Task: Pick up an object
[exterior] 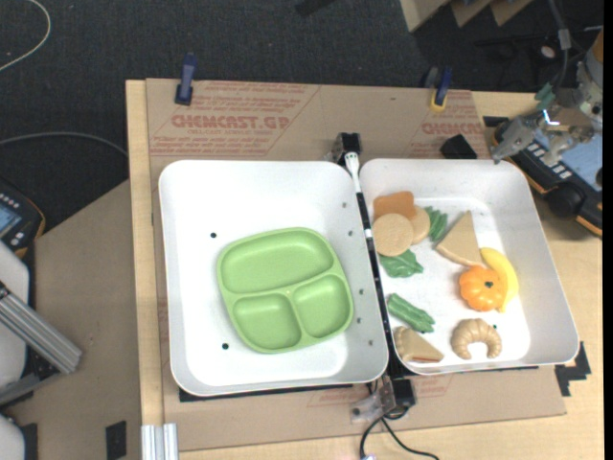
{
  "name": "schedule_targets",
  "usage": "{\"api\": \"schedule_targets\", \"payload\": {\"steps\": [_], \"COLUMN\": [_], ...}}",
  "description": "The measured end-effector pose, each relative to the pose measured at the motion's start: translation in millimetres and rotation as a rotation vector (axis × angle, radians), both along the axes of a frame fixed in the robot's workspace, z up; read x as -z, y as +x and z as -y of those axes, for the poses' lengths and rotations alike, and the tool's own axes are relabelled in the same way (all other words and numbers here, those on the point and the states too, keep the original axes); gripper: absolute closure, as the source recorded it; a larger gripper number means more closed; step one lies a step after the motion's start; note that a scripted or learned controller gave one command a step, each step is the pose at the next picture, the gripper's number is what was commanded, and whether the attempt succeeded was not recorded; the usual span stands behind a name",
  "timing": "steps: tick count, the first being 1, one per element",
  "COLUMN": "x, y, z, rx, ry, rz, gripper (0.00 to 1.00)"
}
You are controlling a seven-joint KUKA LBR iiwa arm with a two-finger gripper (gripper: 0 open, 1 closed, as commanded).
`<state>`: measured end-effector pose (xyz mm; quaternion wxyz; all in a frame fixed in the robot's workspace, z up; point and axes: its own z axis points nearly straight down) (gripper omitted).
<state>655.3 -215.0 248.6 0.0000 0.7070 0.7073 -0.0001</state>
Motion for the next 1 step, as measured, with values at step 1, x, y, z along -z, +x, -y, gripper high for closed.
{"api": "schedule_targets", "payload": {"steps": [1], "x": [152.4], "y": [-9.2], "z": [-40.2], "rx": [-0.002], "ry": [0.006], "rz": [-0.013], "gripper": [0.00]}}
